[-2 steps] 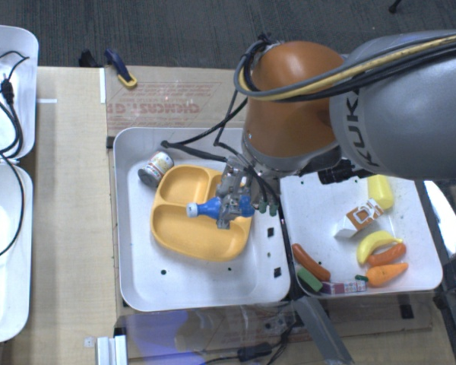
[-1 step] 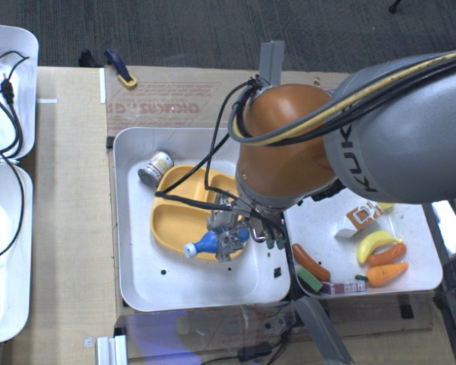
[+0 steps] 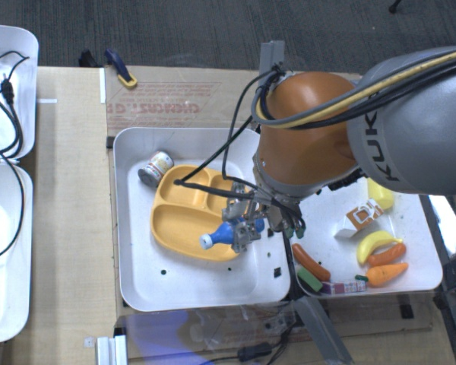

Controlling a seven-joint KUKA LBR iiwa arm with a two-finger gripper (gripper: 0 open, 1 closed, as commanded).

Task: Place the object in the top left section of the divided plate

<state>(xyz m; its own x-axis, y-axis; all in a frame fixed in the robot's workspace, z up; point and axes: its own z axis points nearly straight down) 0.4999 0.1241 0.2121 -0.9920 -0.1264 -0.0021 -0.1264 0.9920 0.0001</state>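
Observation:
A yellow divided plate (image 3: 184, 211) lies in the left bin (image 3: 137, 280), with one large section at the front and smaller ones at the back. My gripper (image 3: 243, 225) hangs over the plate's right front edge. It is shut on a small blue bottle (image 3: 222, 235), which lies tilted with its white cap (image 3: 206, 242) pointing left over the large front section. The orange wrist band (image 3: 308, 128) hides the plate's right back part.
A small tin can (image 3: 155, 166) lies just behind the plate's left back rim. The right bin (image 3: 418, 280) holds a banana (image 3: 378, 245), a carrot (image 3: 386, 273), a hot dog (image 3: 311, 262), a small orange and white box (image 3: 362, 217) and a yellow item (image 3: 380, 195).

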